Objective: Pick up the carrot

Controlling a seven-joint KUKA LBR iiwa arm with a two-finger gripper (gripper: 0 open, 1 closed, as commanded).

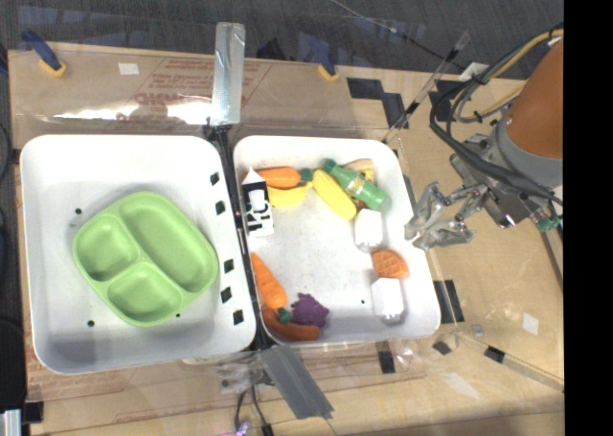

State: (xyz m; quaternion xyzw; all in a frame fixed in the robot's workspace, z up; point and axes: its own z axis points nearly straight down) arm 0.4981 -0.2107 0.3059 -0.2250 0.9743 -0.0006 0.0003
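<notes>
Two carrots lie in the right bin (421, 302). One carrot (279, 176) with a green top is at the bin's far left corner, beside a yellow piece. A second carrot (267, 283) lies along the left wall, near the front. My gripper (437, 221) hangs to the right of this bin, just outside its right wall and over the bench. It is open with nothing between its fingers, and well apart from both carrots.
The right bin also holds a green bottle (360, 187), a yellow fruit (333, 195), two white blocks (387, 297), an orange piece (390, 263), purple grapes (308, 309) and a red sausage (293, 332). A green divided plate (144, 257) sits in the left bin (38, 233).
</notes>
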